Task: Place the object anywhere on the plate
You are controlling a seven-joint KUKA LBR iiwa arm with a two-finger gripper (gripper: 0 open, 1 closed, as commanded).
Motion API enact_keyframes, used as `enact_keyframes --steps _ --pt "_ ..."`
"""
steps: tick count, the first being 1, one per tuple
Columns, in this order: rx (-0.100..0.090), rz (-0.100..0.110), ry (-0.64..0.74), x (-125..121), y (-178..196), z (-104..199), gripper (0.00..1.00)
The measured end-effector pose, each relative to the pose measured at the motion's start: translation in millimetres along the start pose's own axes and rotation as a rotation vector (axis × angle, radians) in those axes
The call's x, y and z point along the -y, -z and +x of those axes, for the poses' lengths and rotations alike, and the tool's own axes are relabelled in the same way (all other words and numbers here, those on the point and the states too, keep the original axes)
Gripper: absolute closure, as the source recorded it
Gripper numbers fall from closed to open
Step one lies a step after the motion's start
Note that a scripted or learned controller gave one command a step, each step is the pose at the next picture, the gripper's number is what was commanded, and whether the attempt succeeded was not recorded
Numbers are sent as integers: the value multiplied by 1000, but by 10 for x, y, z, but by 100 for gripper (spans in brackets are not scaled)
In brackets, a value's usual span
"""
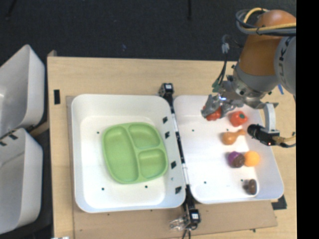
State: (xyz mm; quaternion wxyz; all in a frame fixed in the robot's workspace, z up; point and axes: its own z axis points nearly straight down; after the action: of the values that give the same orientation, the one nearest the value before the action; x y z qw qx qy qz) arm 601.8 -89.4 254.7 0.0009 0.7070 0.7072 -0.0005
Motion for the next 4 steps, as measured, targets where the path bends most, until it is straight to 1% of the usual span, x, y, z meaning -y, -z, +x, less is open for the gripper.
enact_keyframes --steps 2,3,4 --pt "-1 0 1 238 -77 754 100" --pt "-2 2 4 410 -64 1331 100" --pt "-2 3 2 514 -21 1739 100"
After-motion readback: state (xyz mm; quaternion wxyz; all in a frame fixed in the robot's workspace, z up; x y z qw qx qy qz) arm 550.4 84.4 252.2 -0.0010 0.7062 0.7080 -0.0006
